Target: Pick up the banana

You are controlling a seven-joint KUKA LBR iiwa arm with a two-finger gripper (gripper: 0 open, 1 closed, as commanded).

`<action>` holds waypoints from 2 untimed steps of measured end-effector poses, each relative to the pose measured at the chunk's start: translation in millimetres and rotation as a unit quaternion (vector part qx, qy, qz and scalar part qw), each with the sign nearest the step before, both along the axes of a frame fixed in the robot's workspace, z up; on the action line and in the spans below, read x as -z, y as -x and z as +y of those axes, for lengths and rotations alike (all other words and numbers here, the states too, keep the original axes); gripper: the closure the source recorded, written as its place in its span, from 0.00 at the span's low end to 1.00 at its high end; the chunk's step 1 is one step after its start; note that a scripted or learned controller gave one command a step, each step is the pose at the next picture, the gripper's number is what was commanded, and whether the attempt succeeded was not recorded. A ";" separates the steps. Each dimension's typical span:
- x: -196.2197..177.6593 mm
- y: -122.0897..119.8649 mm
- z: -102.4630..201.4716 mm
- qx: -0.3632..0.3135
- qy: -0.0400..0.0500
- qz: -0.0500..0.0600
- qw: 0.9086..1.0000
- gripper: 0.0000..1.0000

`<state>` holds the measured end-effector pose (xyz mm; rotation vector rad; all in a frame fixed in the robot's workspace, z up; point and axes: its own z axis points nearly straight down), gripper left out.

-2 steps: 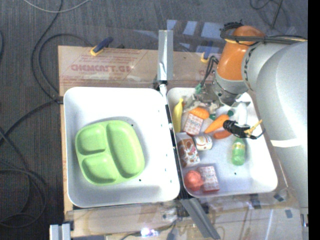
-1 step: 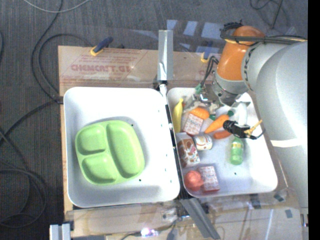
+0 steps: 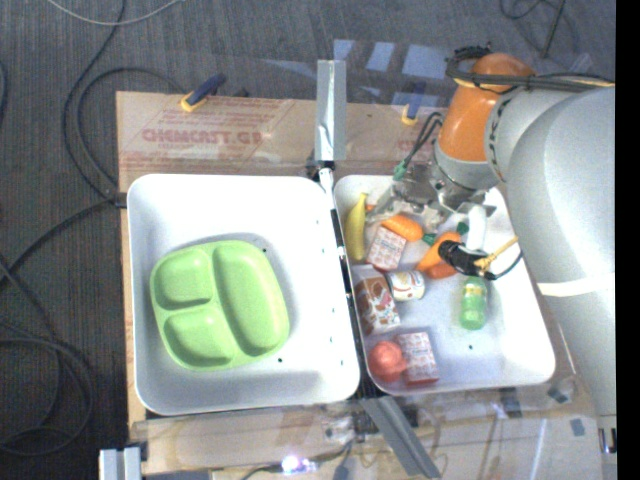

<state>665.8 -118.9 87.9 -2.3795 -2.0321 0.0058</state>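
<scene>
Gripper (image 3: 420,190), grip state unclear, hovers beside banana (image 3: 355,226) in cluttered right bin (image 3: 520,353).

Dark grey carpet floor (image 3: 200,28); black cables (image 3: 85,88) trailing across; plywood bench top (image 3: 220,133)

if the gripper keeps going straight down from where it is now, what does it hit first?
Likely the orange packet, which lies just below the gripper in the right bin, not the banana, which lies further left by the bin's wall. Depth is unclear from this slanted view.
</scene>
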 end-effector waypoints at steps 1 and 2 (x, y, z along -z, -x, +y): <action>0.2 -3.0 19.4 0.024 0.007 -0.004 1.000 0.00; 0.5 1.9 31.1 0.208 0.002 0.016 0.978 0.00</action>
